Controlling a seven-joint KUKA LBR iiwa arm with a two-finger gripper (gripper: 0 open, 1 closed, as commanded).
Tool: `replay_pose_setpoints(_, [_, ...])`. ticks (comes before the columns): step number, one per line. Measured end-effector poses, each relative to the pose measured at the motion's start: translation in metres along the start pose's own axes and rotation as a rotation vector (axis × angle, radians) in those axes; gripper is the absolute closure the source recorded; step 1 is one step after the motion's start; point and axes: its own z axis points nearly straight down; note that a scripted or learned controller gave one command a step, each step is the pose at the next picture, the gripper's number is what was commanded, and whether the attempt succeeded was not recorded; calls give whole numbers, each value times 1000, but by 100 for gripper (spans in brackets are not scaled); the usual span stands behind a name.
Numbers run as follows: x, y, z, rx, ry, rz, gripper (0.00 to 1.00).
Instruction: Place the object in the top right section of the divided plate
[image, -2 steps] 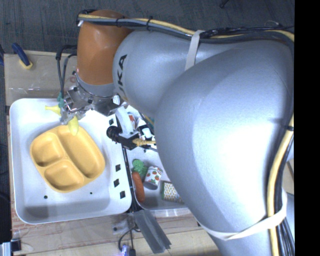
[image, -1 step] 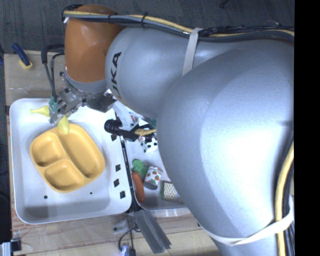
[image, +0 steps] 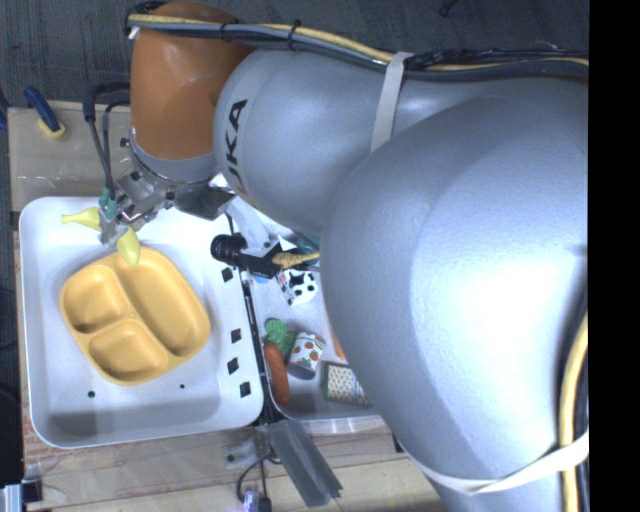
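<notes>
A small yellow object (image: 128, 247) sits at the upper rim of the yellow divided plate (image: 135, 315), right under the gripper (image: 118, 222). It looks to be touching or between the fingertips, but whether the gripper is apart or clamped on it cannot be told from this slant. Another yellow piece (image: 80, 217) lies just left of the gripper on the floor of the left bin (image: 50, 400), which carries the plate. The grey arm (image: 420, 250) with its orange band (image: 175, 90) covers most of the right bin, where a carrot (image: 277, 372), a black-and-white ball (image: 299, 288) and a few small toys (image: 308, 351) show on the desk (image: 130, 470).
</notes>
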Motion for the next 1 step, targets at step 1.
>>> replay_pose_setpoints(1, [0,0,-10,0,0,-3,100])
